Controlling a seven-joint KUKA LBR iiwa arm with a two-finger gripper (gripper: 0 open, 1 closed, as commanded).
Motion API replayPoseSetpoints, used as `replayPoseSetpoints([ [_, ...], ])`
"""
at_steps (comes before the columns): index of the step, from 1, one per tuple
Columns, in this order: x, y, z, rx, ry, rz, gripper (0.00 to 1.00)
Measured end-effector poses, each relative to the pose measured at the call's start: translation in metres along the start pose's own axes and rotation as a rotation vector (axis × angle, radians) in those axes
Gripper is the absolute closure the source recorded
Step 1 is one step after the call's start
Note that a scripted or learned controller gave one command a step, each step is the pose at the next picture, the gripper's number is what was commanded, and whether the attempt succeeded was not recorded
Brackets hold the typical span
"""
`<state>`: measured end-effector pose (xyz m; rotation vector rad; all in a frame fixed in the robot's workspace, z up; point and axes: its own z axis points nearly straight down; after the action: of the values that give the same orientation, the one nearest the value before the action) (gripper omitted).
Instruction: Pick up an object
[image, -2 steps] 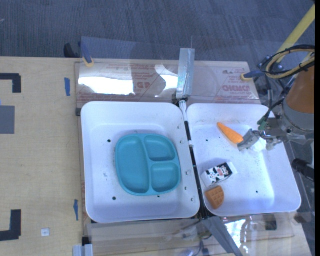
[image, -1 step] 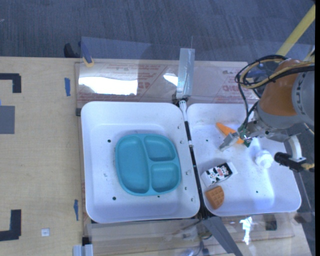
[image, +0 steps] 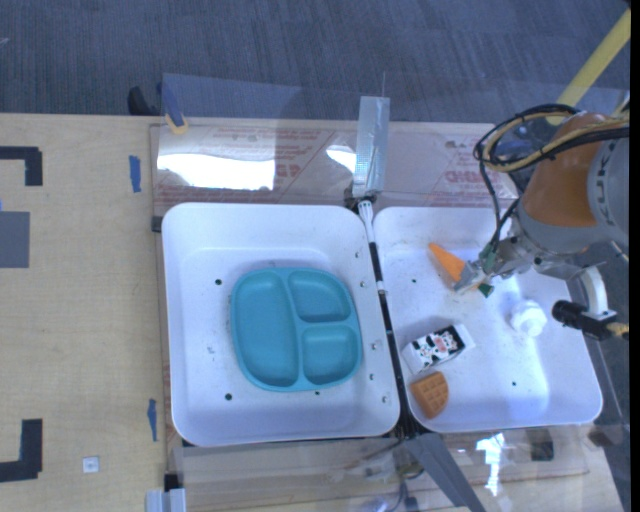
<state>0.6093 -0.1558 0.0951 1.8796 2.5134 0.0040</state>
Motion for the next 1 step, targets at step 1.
replayPoseSetpoints([
  [1, -0.0277, 0.0019, -0.0174, 0.011, 0.004, 0.057, 1.0],
])
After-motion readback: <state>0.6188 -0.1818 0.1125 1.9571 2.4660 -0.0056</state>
